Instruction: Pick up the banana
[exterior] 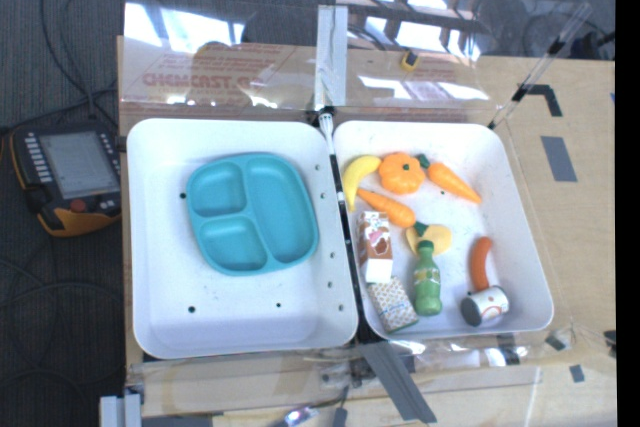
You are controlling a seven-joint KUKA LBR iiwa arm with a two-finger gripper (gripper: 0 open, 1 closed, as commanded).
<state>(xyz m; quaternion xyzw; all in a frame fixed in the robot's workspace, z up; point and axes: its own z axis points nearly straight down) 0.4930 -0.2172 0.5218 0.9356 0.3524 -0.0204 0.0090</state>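
A yellow banana (pixel 358 177) lies in the right bin (pixel 515 195), near its upper left corner, curving along the left wall. Its upper end points toward an orange pumpkin-like fruit (pixel 402 172) just to its right. An orange carrot (pixel 388 207) lies right below the banana.
The right bin also holds a second carrot (pixel 453 181), a small box (pixel 376 246), a green bottle (pixel 427 279), a wrapped packet (pixel 392 304), a yellow piece (pixel 428 237), a red sausage (pixel 481 259) and a white can (pixel 485 305). The left bin (pixel 160 295) holds a teal divided plate (pixel 252 212).
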